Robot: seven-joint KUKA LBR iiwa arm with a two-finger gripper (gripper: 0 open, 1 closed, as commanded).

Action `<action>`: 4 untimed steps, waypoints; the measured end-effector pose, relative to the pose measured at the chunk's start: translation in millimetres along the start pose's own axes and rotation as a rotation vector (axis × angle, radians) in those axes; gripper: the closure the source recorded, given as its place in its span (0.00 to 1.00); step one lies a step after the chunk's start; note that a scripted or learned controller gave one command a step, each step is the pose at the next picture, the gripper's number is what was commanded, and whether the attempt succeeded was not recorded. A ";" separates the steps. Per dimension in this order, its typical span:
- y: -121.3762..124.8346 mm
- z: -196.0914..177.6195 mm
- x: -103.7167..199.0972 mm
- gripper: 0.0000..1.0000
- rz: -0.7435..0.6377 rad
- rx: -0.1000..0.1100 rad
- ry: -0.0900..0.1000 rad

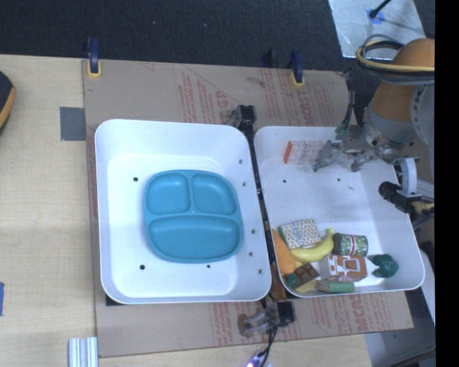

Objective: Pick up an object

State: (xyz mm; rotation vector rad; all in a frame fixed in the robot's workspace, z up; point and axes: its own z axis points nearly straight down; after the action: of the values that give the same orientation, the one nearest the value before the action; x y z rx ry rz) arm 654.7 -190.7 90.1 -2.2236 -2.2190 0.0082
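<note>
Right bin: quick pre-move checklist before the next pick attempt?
1. End effector over right bin, near its far edge: ok.
2. Nothing visibly held: ok.
3. Finger state: cannot tell.
4. Nearest target, small orange-and-white box, lies beside the end effector, apart from other items: ok.
5. Banana, green can and patterned box crowded in the near corner, touching: not ok for a clean grasp.
6. Blue divided plate sits in left bin, away from the arm's path: ok.
</note>
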 end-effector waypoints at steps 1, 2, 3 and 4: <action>1.4 -2.0 58.3 0.00 -0.011 0.002 0.004; 1.2 -2.7 -9.9 0.00 -0.001 -0.003 0.000; 1.6 -2.0 56.0 0.00 -0.011 0.002 0.005; 1.0 -2.6 -26.0 0.00 -0.001 -0.003 0.001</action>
State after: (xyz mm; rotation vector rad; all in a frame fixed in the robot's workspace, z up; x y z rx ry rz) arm 655.6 -216.6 92.8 -2.2240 -2.2207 0.0042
